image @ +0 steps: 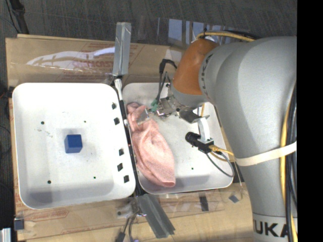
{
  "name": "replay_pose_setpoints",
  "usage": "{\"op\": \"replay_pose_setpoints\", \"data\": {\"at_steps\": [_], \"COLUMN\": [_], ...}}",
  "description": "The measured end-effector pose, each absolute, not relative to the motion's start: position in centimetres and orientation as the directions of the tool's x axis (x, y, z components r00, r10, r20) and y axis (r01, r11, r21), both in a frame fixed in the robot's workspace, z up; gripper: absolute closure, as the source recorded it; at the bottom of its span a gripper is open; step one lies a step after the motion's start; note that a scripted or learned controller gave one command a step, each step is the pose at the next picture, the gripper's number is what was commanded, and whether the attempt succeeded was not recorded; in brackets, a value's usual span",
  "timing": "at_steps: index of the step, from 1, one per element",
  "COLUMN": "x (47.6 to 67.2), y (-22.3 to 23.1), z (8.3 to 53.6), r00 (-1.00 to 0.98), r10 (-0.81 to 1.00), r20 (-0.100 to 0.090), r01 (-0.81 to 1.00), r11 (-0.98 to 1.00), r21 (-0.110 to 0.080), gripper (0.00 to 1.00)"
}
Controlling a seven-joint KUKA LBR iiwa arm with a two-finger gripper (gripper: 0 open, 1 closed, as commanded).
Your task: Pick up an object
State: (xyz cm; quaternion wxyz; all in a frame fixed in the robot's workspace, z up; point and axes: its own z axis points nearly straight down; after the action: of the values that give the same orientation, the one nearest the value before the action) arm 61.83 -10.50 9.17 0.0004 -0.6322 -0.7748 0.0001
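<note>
Lying crumpled along the left wall of the right bin (pixel 212 183), a pink cloth (pixel 154 150) is seen stretching from near the bin's upper left corner down towards its lower edge. The gripper (pixel 154 109) is found at the cloth's upper end, low over the bin, right at the bunched fabric there. Whether any fabric has been caught cannot be told, since that part is small and partly hidden by the wrist and cables.

The cloth is judged to be light, soft and limp. No fixed shape would be kept once it is lifted; it would be expected to drape and hang below the grasp point, and it could drag along the wall between the bins. It is not fragile and not slippery, the surface looking like towelling. A raised fold or bunched ridge is judged the best place to be pinched, since a flat single layer may be missed against the floor. The upper end, where folds are gathered, seems well suited. A thin pinch could be pulled free by the hanging weight.

A blue cube (pixel 73 143) is seen alone in the left bin (pixel 30 185), well apart from the arm; it is stiff and small, and would have to be squeezed across two flat faces.
</note>
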Motion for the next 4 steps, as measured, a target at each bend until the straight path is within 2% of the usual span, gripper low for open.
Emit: {"op": "replay_pose_setpoints", "data": {"at_steps": [1, 2, 3, 4], "x": [53.5, 58.7, 55.4, 59.7], "y": [-14.8, -13.0, -12.0, -10.8], "z": [9.2, 9.2, 9.1, 9.2], "r00": [-0.171, -0.211, -0.279, -0.248], "r10": [0.985, 0.978, 0.960, 0.969], "r20": [0.000, 0.001, 0.001, 0.001], "r01": [0.985, 0.978, 0.960, 0.969], "r11": [0.171, 0.211, 0.279, 0.248], "r21": [-0.002, -0.001, -0.002, -0.002], "gripper": [0.00, 0.00, 0.00, 0.00]}}
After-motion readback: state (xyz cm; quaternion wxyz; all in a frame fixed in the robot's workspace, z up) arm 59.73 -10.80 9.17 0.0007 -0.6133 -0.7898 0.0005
